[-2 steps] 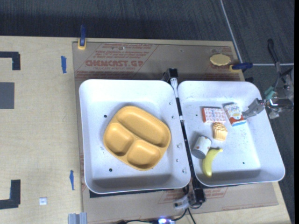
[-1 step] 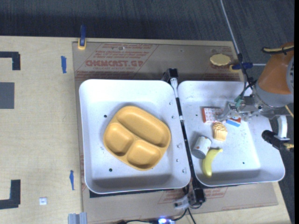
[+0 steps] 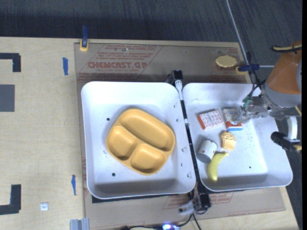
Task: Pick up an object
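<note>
Reaching in from 3 o'clock, the arm [image 3: 284, 83] sets its claw [image 3: 248, 108] low over the right bin [image 3: 273, 176], by the clear packet [image 3: 231, 114] and red-and-white packet [image 3: 209, 119]. I cannot tell how wide it is, nor whether it grips anything. Those packets touch, with a yellow toy [image 3: 228, 140], cup [image 3: 207, 150] and banana [image 3: 216, 166] crowded at 7 o'clock, so a pinch could slip off or snag two.

The arm [image 3: 288, 80] is cut off by the right edge.
</note>
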`<action>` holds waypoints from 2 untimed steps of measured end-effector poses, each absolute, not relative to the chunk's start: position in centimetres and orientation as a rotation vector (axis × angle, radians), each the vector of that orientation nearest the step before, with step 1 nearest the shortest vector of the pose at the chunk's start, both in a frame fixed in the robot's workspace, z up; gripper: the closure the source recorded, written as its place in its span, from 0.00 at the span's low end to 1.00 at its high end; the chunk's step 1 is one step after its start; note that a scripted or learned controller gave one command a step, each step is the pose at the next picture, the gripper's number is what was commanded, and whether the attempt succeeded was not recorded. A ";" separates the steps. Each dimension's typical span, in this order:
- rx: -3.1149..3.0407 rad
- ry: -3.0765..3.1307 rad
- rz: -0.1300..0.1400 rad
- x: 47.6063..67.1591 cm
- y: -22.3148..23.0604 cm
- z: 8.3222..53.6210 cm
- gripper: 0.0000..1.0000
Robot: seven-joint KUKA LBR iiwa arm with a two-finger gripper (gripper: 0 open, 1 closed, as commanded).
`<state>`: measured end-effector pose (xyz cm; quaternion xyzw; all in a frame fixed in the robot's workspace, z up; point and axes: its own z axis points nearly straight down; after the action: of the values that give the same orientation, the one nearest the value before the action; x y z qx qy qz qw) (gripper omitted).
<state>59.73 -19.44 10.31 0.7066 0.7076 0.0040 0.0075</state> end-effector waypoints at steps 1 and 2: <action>2.219 2.222 0.002 62.0 -13.6 16.3 1.00; 2.219 2.223 0.001 62.0 -13.6 16.3 0.00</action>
<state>61.99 -13.63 16.30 0.7064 0.7078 0.0003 0.0005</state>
